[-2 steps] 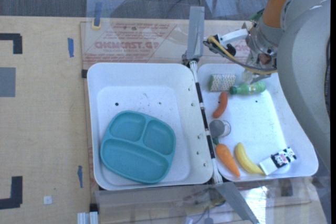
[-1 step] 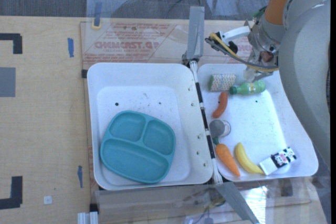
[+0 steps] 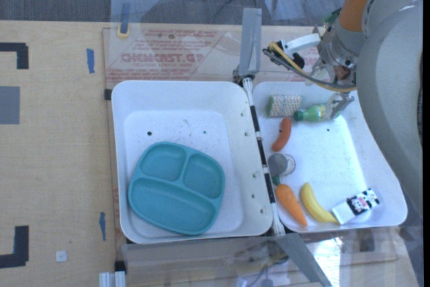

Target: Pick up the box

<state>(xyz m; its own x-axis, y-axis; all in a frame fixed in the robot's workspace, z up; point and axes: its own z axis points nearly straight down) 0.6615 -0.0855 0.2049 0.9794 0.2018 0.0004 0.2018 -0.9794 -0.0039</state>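
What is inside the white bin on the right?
The right bin holds a black-and-white box, a banana, two carrots, a grey cup, a green bottle and a speckled sponge. The arm covers its far right corner.

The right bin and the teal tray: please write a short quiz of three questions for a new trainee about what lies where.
1. True or false: the teal tray lies in the left bin.
2. Which thing lies nearest the black-and-white box in the right bin? A) the green bottle B) the banana C) the metal cup
3. Fill in: the gripper hangs over the ___ end of the right bin.

Key
1. True.
2. B: the banana almost touches the box at the near edge.
3. Far, beside the green bottle and away from the box.
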